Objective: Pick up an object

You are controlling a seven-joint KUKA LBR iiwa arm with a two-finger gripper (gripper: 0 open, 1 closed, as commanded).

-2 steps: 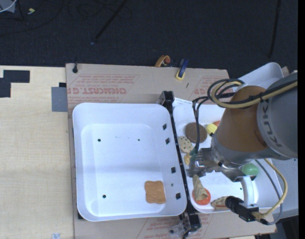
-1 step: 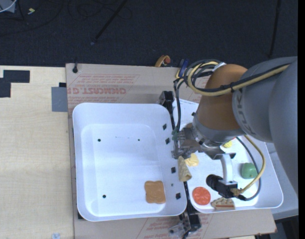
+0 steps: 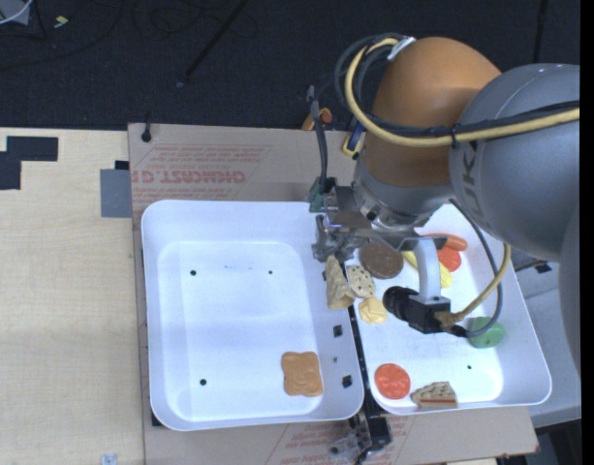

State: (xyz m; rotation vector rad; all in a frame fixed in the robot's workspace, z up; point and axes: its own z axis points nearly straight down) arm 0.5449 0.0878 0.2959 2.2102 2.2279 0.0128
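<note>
Cracker-like pieces (image 3: 347,285): at right bin (image 3: 529,381) left rim, just below gripper (image 3: 328,238). Gripper finger state: cannot tell. Right bin also: red disc (image 3: 392,381), sandwich wedge (image 3: 434,393), green item (image 3: 487,334). Left bin (image 3: 171,260): toast piece (image 3: 301,373).

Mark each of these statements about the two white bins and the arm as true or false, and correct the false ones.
1. A toast-shaped toy lies in the left bin. True.
2. A round red piece lies near the front of the right bin. True.
3. The green piece lies in the left bin. False: it lies in the right bin, toward its right side.
4. The arm reaches over the left bin. False: it hangs over the right bin, near the divider between the bins.
5. A wedge-shaped sandwich piece lies just right of the round red piece. True.
</note>
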